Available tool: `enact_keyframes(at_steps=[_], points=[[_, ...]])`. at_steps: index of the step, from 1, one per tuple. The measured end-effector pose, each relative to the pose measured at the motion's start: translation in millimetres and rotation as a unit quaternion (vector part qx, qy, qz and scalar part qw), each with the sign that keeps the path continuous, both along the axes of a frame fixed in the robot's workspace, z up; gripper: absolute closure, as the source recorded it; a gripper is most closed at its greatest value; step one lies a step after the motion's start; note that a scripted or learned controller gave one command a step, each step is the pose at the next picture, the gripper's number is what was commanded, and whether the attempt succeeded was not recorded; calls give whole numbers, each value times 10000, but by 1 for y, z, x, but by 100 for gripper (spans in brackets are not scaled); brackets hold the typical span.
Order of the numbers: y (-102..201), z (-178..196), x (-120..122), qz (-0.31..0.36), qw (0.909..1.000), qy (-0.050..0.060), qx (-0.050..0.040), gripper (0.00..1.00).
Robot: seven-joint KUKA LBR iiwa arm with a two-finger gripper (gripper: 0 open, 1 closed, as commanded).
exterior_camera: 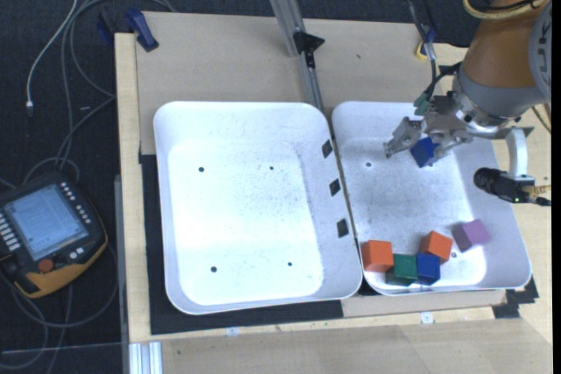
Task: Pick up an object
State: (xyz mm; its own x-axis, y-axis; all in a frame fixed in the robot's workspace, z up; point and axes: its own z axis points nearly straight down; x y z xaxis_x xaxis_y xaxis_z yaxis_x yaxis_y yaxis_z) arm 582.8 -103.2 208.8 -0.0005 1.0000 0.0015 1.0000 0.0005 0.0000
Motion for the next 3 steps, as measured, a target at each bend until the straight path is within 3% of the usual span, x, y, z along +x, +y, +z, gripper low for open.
enact_keyframes(at_steps=[1, 2, 3], points=[[-90, 38, -28, -39, 10000, -28, -34, 0], [-115, -98, 69, 9, 10000, -3, -13, 0], [-51, -109, 78, 32, 10000, 10, 7, 0]])
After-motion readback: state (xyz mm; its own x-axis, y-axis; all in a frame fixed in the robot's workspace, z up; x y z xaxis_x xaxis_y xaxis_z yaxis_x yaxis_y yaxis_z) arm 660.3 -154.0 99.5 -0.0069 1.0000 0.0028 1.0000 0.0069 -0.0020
